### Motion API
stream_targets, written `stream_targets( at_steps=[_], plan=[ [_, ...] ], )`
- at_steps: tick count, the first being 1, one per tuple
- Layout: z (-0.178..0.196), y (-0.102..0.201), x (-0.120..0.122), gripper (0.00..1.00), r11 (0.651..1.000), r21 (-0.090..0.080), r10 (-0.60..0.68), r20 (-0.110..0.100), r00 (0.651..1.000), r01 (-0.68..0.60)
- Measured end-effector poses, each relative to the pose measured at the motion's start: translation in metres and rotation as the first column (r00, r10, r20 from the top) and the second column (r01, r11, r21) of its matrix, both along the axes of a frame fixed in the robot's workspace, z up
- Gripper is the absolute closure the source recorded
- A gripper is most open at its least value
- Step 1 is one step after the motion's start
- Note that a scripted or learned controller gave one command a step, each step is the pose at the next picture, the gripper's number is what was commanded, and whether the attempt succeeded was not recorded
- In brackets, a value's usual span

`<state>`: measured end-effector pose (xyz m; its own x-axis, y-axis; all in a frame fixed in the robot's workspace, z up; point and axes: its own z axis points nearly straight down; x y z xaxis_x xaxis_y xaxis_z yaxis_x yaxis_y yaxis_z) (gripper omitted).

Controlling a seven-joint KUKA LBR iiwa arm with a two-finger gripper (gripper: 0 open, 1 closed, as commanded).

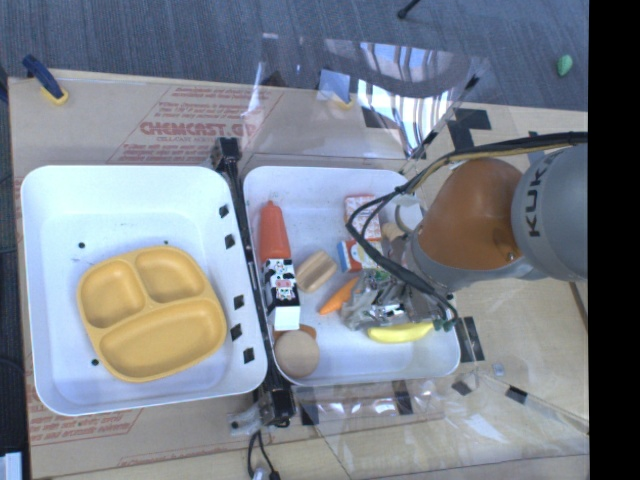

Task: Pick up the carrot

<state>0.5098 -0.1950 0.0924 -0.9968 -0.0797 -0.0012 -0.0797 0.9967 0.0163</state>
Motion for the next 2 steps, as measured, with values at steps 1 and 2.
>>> stream_targets(
  at_steps=[1, 2],
  plan=[
    [0.0, -0.007, -0.002, 0.0, 1.0, -0.012, -0.005, 0.0, 1.0, 0.005],
    [0.002, -0.012, 0.091, 0.0, 0.981, -0.015, -0.192, 0.005, 0.981, 0.192]
  ],
)
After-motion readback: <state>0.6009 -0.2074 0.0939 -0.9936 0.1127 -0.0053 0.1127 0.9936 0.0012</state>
